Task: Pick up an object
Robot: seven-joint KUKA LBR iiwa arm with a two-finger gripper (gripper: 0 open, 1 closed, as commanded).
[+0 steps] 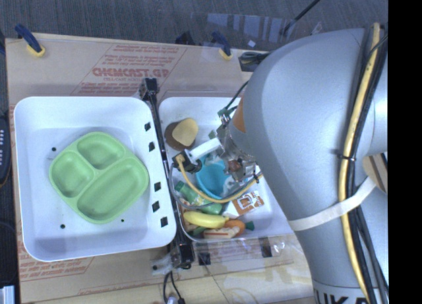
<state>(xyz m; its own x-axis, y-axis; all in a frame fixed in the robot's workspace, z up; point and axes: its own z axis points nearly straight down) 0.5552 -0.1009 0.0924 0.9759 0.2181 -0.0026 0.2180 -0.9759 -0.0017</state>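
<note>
Camera view from above: gripper (232, 163) is down inside the right bin (198, 108), low over the clutter, mostly hidden under the big grey arm (310, 164); can't tell its state from here. A white part of the wrist assembly (201, 151) sticks out to the left with a yellow cable (191, 187) looping below it. Blue cup-like object (211, 179) sits just left of and touching or nearly under the gripper, partly covered by it. Up-left of that, near the bin's top-left, a tan rounded object (186, 130) lies against something brown. Below the blue one: a green item (191, 197), then a yellow banana (204, 219) near the bin's front edge, with an orange-and-brown toy (224, 231) just in front of it. An orange-and-white printed card (249, 202) lies right of the banana, beside the arm. Left bin (33, 230) holds a light green divided plate (99, 176), flat, three compartments, well apart from the gripper. Both bins rest on a cardboard sheet (125, 65) with red print.
</note>
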